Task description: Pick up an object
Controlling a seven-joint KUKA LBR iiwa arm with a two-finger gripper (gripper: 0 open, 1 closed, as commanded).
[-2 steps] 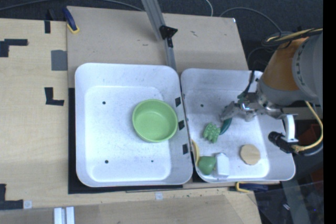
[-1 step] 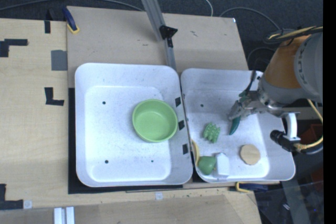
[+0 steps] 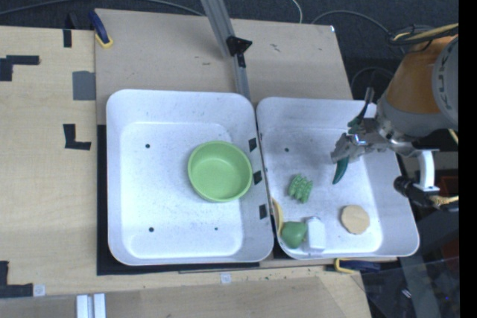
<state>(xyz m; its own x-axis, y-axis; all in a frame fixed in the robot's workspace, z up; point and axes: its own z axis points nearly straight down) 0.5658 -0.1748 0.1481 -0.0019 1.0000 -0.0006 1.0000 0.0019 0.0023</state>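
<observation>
Here, you work over the counter (image 3: 186,56) with its two white bins: the left bin (image 3: 134,115) carries a green bowl (image 3: 219,171), and the right bin (image 3: 298,119) carries the small pieces you could pick. The arm (image 3: 428,89) reaches in over the right bin's far edge, and the tool (image 3: 349,151) sits above the bin's upper right part. A slim dark green piece (image 3: 340,170) hangs at the tool's tip; it looks nipped between the fingers, though the view is too coarse to be sure, so take the grip as likely, not proven. How wide the fingers stand you cannot tell beyond that. If the piece is held, lift straight and slowly, since it is thin and may swing or slip. If it drops, your next candidates lie lower in the same bin: the tan round disc (image 3: 355,219), the green ball (image 3: 294,233) touching a white block (image 3: 315,232), and the ridged green piece (image 3: 300,188). The disc stands well apart, so it is the easiest.
</observation>
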